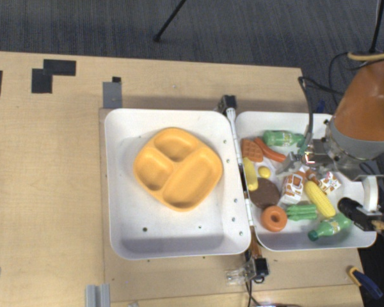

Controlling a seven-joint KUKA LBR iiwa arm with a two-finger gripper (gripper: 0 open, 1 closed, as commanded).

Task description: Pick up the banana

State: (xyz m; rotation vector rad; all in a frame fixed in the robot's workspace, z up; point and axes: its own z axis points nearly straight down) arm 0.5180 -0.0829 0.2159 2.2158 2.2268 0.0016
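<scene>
A yellow three-compartment plate (177, 167) sits in the left bin (125, 235); an orange doughnut (274, 218) and corn cob (319, 197) crowd the right bin (288, 243).

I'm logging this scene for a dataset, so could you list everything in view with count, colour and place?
left bin: 1, white, left half of bench
divided plate: 1, orange-yellow, three compartments, in left bin
right bin: 1, white, beside left bin
banana: 1, yellow, left edge of right bin
corn cob: 1, yellow, right bin centre
doughnut: 1, orange, front of right bin
brown cookie: 1, brown, beside banana
green bottle: 1, green, front right of right bin
small cartons: 2 or so, white-red, under the gripper
arm: 1, orange band, from right
gripper: 1, metallic, over right bin
</scene>
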